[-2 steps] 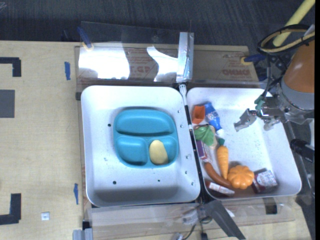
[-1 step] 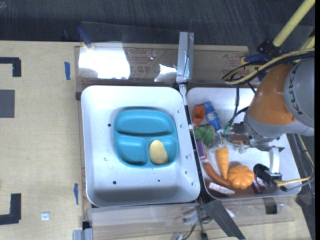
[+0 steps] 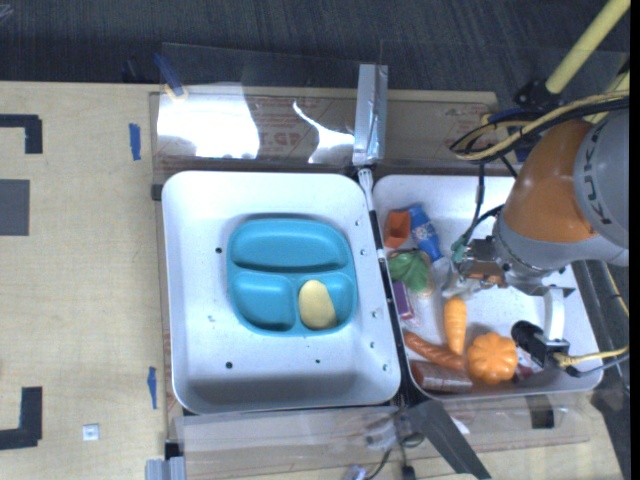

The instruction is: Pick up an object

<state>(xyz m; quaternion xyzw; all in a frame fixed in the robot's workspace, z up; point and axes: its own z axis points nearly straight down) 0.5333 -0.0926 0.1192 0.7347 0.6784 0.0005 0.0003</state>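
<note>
My gripper (image 3: 470,267) hangs low over the middle of the right bin (image 3: 440,190), just above the top end of a small upright carrot (image 3: 455,324). An orange pumpkin (image 3: 493,357) lies right of the carrot near the bin's front. A green leafy piece (image 3: 408,267) sits to the gripper's left. Behind it are an orange cup (image 3: 397,227) and a blue packet (image 3: 425,236). A longer carrot (image 3: 432,349) and a dark brown piece (image 3: 440,377) lie along the bin's front edge.
The left bin (image 3: 190,358) holds a blue divided plate (image 3: 290,243) with a yellow lemon-like piece (image 3: 317,305) in its lower right compartment. A purple item (image 3: 402,298) lies against the wall between the bins. The grey and orange arm (image 3: 560,193) covers the right bin's right side.
</note>
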